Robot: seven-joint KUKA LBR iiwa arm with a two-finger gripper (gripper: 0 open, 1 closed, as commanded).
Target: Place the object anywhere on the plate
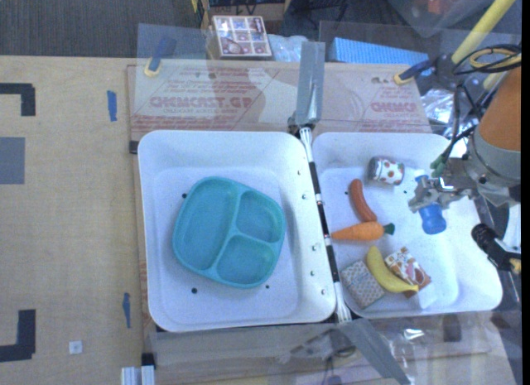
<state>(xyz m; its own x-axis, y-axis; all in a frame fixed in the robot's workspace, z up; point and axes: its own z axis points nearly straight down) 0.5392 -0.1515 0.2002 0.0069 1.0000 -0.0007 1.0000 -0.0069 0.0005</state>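
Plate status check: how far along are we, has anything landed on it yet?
Nothing looks done: the teal plate in the left bin carries no object. In hand: the hand is over the right bin, at a blue object; whether it grips it is unclear. Left: secure one item, carry it across and set it on the plate. The carrot, banana and sausage lie in the right bin.

The bench (66, 209) is pale wood with a few dark and blue tape marks. Directly on it sit two shallow white bins, side by side and touching along their inner rims. Taking the left bin (166, 156) as the landmark, the right bin (480, 288) lies just to its right, and flat cardboard sheets (207, 98) (printed with reddish lettering) lie just behind it toward the far edge.
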